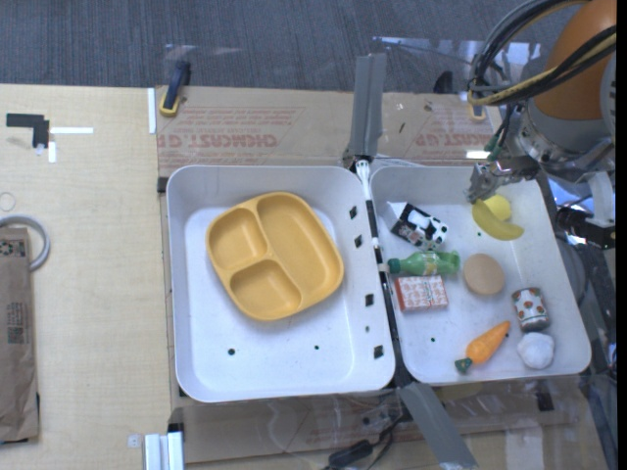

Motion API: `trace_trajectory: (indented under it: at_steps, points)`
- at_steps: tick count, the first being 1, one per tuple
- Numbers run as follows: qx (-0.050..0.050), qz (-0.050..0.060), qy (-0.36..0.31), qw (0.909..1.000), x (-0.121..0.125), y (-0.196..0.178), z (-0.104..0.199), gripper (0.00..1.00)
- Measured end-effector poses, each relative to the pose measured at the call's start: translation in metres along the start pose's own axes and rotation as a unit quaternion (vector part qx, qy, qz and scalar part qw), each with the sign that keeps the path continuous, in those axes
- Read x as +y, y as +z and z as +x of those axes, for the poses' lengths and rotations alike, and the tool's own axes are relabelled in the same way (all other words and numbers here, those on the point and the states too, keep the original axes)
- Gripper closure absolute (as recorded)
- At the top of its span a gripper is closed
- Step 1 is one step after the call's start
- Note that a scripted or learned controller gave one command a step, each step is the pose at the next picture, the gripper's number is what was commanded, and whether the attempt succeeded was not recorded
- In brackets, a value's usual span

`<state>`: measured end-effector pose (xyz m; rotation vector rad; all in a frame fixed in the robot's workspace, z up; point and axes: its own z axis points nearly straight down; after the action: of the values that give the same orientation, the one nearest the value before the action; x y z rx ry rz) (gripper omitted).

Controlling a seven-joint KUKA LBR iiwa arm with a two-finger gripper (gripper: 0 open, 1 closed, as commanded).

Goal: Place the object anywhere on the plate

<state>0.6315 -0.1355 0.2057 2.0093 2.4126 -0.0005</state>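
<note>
**Figure: Approach to a yellow object at the rear of the right bin**

The grey arm with the orange band (586, 57) reached in from the right, its gripper (493, 182) poised at the back of the shallow white right bin (563, 292), directly above and apparently touching the top of the yellow banana-shaped toy (498, 218). Whether the gripper was open or closed could not be told at this angle, and nothing could be confirmed as held. The banana-shaped toy, judged the likeliest object of the task, lay well apart from the yellow three-compartment plastic plate (274, 255), which sat in the shallow white left bin (191, 292). Other items shared the right bin: a black-and-white cow figure (419, 227), a green bottle (424, 262), a small red printed box (421, 293), a tan round disc (483, 275), a small red-patterned can (529, 307), an orange carrot toy (484, 347) and a white ball (536, 351).

To perform the grasp well, the gripper should descend squarely across the toy's narrow width rather than along its curve, close firmly, and lift clear of the divider between the bins before crossing to the plate. Any compartment would serve. The curved surface was judged liable to slip.
</note>
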Motion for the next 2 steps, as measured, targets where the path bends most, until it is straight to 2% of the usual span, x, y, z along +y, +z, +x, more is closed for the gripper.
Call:
trace_trajectory:
  at_steps: [1,2]
  points:
    - [0.0,0.001,-0.074,0.9973,-0.042,0.017,-0.025,1.0]
    - [0.0,0.001,-0.077,0.997,-0.101,0.012,-0.052,1.0]
